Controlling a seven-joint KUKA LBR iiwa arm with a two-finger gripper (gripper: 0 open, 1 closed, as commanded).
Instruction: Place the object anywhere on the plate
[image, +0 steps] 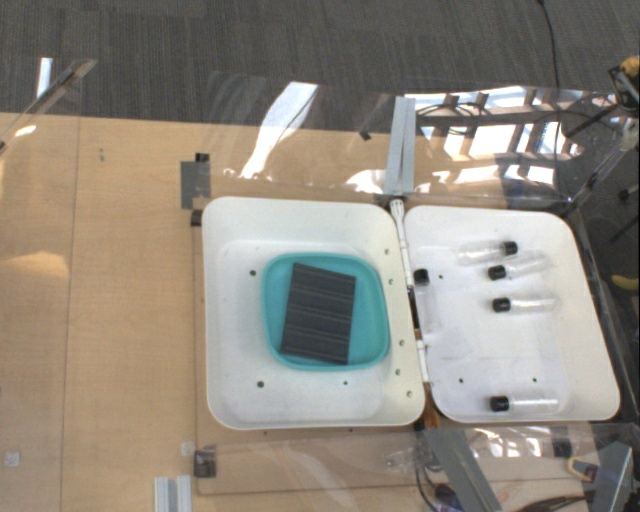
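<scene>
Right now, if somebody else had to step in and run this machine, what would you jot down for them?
Left bin: a teal plate with a dark ribbed block lying flat on it, inside the rim.
Right bin: clear tubes with black caps, about five, lying loose, for example one near the top and one near the bottom edge.
Done: if the block is the object meant, it already sits on the plate.
Left: probably nothing for the block; I cannot tell whether a tube was meant instead.
</scene>
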